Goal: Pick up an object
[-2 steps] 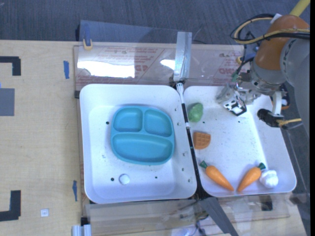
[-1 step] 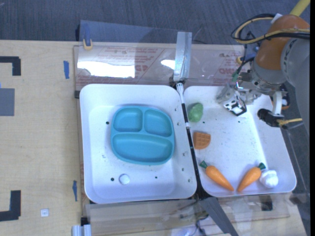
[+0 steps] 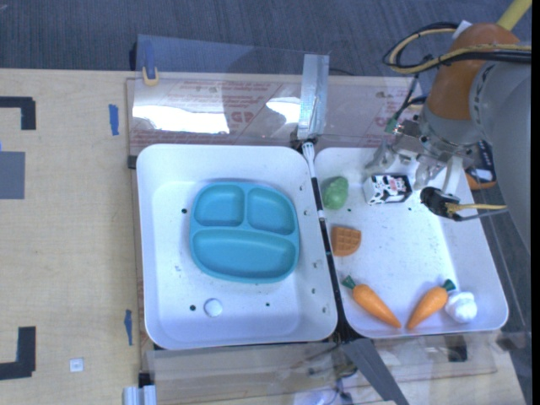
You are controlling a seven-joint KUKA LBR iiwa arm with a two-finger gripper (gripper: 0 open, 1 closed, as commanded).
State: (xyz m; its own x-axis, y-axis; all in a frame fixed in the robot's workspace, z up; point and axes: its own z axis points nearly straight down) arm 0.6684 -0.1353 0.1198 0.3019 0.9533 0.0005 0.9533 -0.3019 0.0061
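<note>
You've got the tool (image 3: 403, 160) at upper right of the frame, low over the right white bin (image 3: 481, 251), just above the small black-and-white cow-print carton (image 3: 390, 188); can't tell how far it's open or if it grips anything. Same bin: green round fruit (image 3: 336, 191), tan waffle piece (image 3: 345, 240), two orange carrots (image 3: 372, 303) (image 3: 429, 304), white ball (image 3: 461, 308) at lower right. Left white bin (image 3: 160, 226) holds a blue divided plastic plate (image 3: 245, 230).

I see a pale wooden bench (image 3: 59, 251) carrying two white bins side by side: the left bin (image 3: 160, 310) and the right bin (image 3: 481, 260), their inner edges touching.
</note>
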